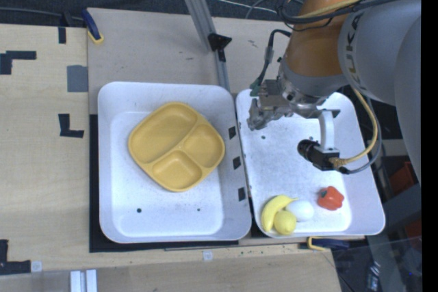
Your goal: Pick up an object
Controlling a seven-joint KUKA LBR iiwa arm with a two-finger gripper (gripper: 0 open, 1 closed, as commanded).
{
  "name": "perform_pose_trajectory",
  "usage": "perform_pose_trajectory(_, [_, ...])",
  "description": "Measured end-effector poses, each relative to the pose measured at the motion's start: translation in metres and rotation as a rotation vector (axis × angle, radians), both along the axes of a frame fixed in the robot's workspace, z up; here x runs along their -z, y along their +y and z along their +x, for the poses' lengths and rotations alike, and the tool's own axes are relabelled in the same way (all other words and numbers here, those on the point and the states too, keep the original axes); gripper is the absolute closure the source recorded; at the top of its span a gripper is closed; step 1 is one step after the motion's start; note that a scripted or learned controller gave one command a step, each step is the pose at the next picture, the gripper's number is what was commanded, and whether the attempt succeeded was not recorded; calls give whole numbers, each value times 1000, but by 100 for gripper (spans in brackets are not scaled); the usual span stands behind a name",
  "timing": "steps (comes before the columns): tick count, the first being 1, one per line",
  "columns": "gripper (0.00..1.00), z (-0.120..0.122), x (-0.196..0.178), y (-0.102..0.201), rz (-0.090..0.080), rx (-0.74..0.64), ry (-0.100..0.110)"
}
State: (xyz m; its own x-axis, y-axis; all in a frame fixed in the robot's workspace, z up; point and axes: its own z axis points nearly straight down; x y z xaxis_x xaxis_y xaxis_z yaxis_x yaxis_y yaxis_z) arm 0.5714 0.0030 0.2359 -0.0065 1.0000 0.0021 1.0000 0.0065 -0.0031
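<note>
pale wood covered the bench (41,167), which bore two shallow white plastic bins side by side on a dark mat. the grey arm with its orange band reached over the right bin (366,212), and its two-finger gripper (259,116) hung above bare white floor at that bin's far left corner. whether its jaws were released or clenched could not be told from this angle; nothing showed between them.

by my reading, the pick had not begun: every candidate lay untouched, well apart from the jaws, toward the bin's near edge. a curved yellow plastic banana (274,210) and a small yellow lemon-like fruit (285,222) sat touching, with a white egg-shaped piece (300,210) just beside them and a small red pepper-like toy (330,198) a little farther on.

to the jaws' other side, in the left bin (109,215), lay a yellow three-compartment plastic tray (176,146). a black cylindrical fitting (316,152) on the arm's cabling hung between the jaws and the fruit cluster, and might crowd a descent there.
</note>
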Motion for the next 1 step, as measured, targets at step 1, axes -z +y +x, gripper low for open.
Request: perform_pose_trajectory(1, [100,-33,1,46,-1,0,2])
